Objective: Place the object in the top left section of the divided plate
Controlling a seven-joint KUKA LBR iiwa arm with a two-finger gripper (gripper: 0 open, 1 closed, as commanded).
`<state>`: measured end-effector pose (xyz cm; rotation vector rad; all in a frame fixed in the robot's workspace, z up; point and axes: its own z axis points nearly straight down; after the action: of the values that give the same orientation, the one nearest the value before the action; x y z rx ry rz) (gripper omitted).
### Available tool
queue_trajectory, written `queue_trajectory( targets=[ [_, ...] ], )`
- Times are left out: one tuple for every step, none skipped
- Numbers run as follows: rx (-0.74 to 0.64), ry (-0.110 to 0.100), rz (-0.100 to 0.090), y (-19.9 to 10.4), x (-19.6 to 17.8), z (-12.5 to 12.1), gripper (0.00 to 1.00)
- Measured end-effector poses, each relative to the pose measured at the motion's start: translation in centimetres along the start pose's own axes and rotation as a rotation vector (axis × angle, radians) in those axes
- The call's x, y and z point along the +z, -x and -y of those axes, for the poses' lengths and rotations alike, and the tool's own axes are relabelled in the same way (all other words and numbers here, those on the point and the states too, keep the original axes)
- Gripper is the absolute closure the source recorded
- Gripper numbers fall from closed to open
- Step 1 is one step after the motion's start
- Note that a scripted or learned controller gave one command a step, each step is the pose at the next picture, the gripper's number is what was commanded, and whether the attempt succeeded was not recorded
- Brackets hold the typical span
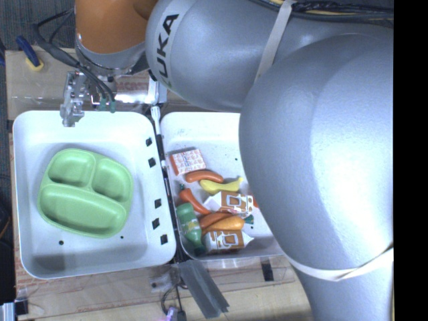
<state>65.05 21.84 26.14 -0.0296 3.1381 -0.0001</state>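
Observation:
A light green divided plate [85,191] lies in the left bin [30,249], with two small sections on its upper side and one long section below them. All three sections look bare. My gripper [72,111] hangs over the far left corner of the left bin, above and behind the plate and well apart from it. I see no object in it. Toy foods lie heaped in the right bin [214,131]: a small red and white box [188,160], an orange sausage [204,176], a yellow banana [224,185] and an orange carton [226,239].
The grey arm's bulk covers the right half of the view and part of the right bin. A black divider with clips [159,179] runs between the bins. A blue and yellow tool [28,51] lies on the bench at far left.

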Motion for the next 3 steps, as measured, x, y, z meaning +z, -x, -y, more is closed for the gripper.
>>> queue_trajectory(
  targets=[
    [-0.156, 0.000, -0.003, -7.2, 8.7, -0.1, 1.00],
    [-0.135, 0.000, 0.000, -0.4, 3.9, 0.0, 1.00],
    [-0.135, 0.000, -0.001, -0.4, 4.0, 0.0, 0.00]
  ],
)
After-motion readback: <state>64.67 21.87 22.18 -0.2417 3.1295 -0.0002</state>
